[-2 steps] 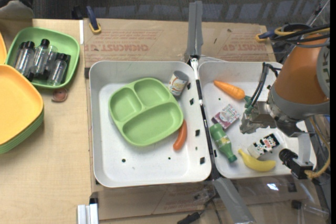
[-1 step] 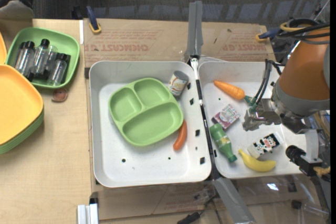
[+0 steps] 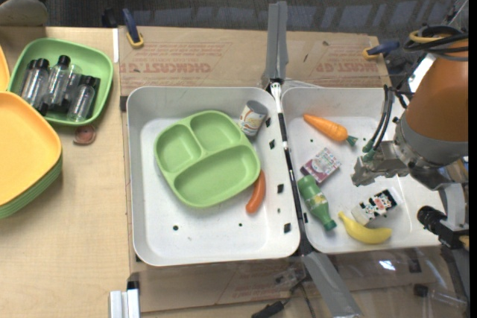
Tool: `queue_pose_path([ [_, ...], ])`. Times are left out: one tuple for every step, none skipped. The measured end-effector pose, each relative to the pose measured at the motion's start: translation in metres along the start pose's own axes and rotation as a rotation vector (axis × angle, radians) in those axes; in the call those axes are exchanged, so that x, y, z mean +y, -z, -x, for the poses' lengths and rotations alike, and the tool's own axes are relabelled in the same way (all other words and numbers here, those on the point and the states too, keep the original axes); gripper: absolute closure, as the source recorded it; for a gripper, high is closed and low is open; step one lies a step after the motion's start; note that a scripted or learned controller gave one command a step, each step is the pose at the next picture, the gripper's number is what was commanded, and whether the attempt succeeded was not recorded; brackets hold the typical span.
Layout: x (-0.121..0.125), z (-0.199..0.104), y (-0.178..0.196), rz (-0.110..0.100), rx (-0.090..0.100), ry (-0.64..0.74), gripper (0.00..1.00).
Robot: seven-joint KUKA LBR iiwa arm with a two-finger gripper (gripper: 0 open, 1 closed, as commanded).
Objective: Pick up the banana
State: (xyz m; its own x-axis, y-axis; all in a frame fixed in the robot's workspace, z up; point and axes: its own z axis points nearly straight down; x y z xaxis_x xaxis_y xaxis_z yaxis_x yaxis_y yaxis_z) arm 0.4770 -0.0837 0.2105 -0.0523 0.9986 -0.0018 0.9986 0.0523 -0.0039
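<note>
Reaching in: the grey arm (image 3: 440, 104) comes from the right, orange band bulging over the right bin (image 3: 339, 234).
Wrist pose: bent down and leftward, cables looping above it (busy up there!).
Gripper (image 3: 363, 173): low over the right bin's middle, just right of the small pink packet (image 3: 322, 164); whether it is apart or together, cannot tell from this angle.
Banana (image 3: 365, 231): lying near the right bin's front edge, below the gripper, apart from it, touching nothing metal.
Neighbours: green bottle (image 3: 317, 203) just left of the banana, black-and-white toy (image 3: 375, 206) just above it, carrot (image 3: 328, 127) toward the back.
Left bin (image 3: 145, 234): green divided plate (image 3: 209, 158), an orange pepper (image 3: 256, 194) beside it, a small cup (image 3: 253, 118).
Writing: red mirrored letters on the cardboard (image 3: 186, 56), seemingly "CHEMCYZT".
</note>
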Motion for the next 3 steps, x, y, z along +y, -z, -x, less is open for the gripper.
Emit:
queue_pose_path([
  [0.005,-0.084,-0.02,0.001,0.001,0.398,1.0],
  [0.002,-0.021,-0.02,0.003,0.001,0.604,1.0],
  [-0.002,0.048,-0.072,0.004,0.001,0.994,1.0],
])
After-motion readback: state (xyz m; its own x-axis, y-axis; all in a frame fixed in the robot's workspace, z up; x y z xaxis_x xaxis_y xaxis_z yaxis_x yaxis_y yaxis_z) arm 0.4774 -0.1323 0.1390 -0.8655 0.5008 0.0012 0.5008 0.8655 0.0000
